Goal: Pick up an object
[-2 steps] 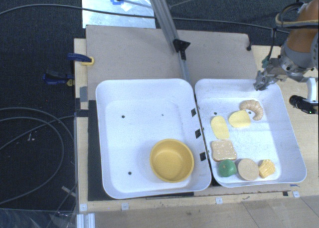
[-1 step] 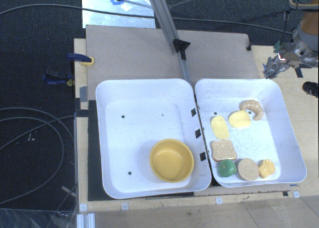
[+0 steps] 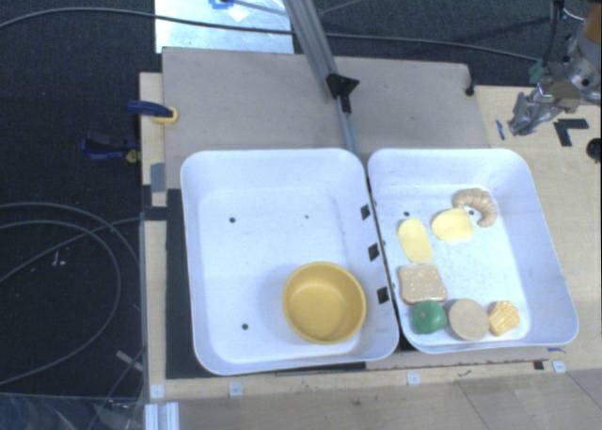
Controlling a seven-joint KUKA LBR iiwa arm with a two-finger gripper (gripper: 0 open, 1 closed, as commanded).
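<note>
Left bin (image 3: pixel 216 230): one yellow bowl (image 3: pixel 324 301), near its front right corner. Right bin (image 3: pixel 527 230): toast slice (image 3: pixel 421 282), green piece (image 3: pixel 429 317), yellow oval (image 3: pixel 415 240), round biscuit (image 3: pixel 467 319), croissant (image 3: pixel 476 204). Pincer (image 3: pixel 529 116): above the worktop (image 3: pixel 414 103), beyond the right bin's far corner; its opening you cannot tell, nothing seen in it. You would do best to pick the croissant, nearest and standing apart, and descend straight over it.
</note>
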